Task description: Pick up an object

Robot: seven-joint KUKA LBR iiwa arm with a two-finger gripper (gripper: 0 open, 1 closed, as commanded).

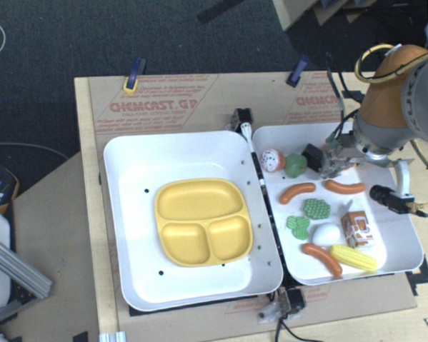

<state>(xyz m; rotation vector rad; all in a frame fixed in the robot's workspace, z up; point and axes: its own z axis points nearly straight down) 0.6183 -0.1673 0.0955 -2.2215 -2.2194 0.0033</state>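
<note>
Claw (331, 166) is hanging low in the right bin (411, 246), can't tell its grip state. Sausage (344, 188) sits just under it, green toy (294, 164) to its left.

Toy foods (317, 209) scattered in right bin (411, 243)

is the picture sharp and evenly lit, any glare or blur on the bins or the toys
Camera view: even, soft light, faint shadows under the yellow divided tray in the left bin; the right bin is bright white but not blown out; toys such as the corn cob look a little soft; the gripper is dark and hard to read.
</note>
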